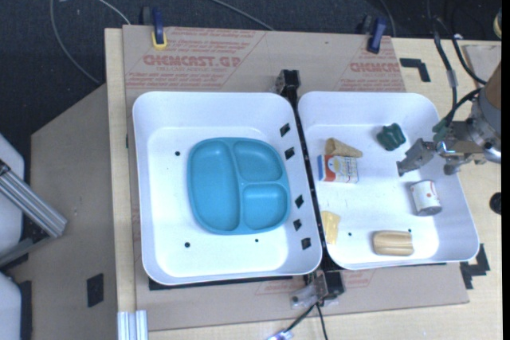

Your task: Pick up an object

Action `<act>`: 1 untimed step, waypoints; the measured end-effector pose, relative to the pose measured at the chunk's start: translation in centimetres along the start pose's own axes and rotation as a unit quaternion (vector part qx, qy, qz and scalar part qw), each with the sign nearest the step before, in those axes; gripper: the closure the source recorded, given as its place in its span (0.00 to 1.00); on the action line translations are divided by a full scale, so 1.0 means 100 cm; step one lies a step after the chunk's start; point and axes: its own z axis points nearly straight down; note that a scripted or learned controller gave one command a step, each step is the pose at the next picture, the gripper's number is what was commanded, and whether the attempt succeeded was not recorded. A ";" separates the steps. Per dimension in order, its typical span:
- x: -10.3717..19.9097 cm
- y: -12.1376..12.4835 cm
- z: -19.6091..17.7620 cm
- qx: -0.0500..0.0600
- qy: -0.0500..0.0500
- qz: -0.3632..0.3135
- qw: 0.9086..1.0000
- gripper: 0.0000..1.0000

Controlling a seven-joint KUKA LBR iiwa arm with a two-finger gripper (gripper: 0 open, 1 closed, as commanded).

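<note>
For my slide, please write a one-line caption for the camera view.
Gripper hovers over the right bin near a small can; the left bin holds a blue tray.

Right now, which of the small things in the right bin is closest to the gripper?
The white can with the red mark, lying just below the gripper. The green lump sits a bit farther up-left; the milk carton and bread roll are farther.

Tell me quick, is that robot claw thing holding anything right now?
End effector: open, holding nothing, above the right white bin near the small silver can.
</note>
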 end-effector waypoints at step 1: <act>0.009 0.000 0.059 0.003 0.001 0.000 1.000 0.00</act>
